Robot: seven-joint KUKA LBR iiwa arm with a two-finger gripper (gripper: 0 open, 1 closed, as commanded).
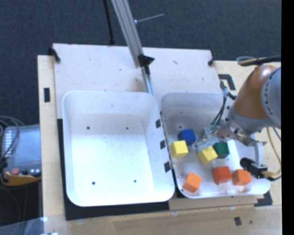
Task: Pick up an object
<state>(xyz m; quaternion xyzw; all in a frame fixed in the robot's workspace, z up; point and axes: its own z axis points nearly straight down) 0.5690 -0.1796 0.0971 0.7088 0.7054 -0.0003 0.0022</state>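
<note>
Claw: my claw hangs low in the right bin, its metal tip among the blocks; whether it is open or closed, I cannot tell (the wrist hides the tips).
Nearest blocks: a yellow block lies just below my claw, a green block just beside it to the right, partly under my wrist.
Blue block: a small dark blue cube, near my claw on the left.
Other blocks: a second yellow cube below the blue one; an orange block by the bin's front wall; a red block and another orange one toward the front right.
Arm: my arm reaches in from the right, orange band above the wrist, bent down over the bin's right side.
Left bin: white and shallow, just beside the right one on the desk.
</note>
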